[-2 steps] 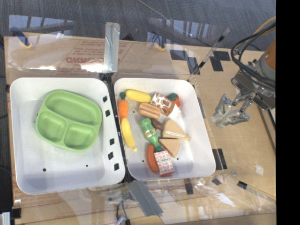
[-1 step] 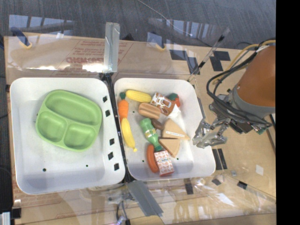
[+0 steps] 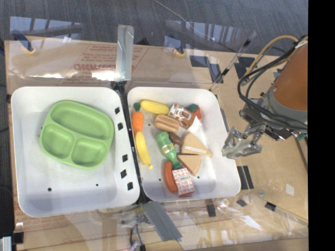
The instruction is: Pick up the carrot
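Observation:
The carrot [image 3: 137, 122] is orange with a green top and lies along the left wall of the right bin [image 3: 222, 174], its tip pointing toward the front. A yellow corn cob [image 3: 154, 107] lies just behind it, and a banana [image 3: 142, 148] sits just in front. My gripper [image 3: 242, 145] hangs outside the right bin, just past its right rim and well to the right of the carrot. Its fingers are open with nothing between them.
The right bin also holds a hot dog [image 3: 167, 123], a green bottle [image 3: 167, 146], two sandwich wedges [image 3: 196, 148], a red-and-white box [image 3: 183, 182] and other toy food packed closely. The left bin [image 3: 26, 192] holds a green divided plate [image 3: 77, 134]. Cables [image 3: 256, 69] loop behind the arm.

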{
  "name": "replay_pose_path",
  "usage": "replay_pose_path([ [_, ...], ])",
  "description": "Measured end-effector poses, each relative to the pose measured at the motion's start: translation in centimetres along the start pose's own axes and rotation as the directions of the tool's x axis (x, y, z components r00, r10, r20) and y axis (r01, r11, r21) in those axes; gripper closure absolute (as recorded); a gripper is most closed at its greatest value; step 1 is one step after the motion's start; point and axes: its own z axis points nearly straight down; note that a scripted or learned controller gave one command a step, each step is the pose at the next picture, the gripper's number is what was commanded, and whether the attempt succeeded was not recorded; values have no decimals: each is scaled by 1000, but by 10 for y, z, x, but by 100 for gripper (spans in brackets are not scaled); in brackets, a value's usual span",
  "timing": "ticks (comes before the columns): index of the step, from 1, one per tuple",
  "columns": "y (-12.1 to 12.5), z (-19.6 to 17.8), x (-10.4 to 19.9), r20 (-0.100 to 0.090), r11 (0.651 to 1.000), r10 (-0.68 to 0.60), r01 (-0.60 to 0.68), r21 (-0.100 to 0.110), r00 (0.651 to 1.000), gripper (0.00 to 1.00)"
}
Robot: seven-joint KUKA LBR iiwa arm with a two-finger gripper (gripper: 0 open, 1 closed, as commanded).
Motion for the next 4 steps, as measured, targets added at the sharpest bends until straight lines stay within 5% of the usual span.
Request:
replay_pose_path([
  [1,-2,-94,-1,0,996,-89,89,10,996,100],
  [2,1,-207,2,-2,954,-300,300,13,954,100],
  [3,6,-57,5,3,819,-573,573,-8,819,100],
  [4,9,-4,1,3,816,-578,578,-7,816,100],
])
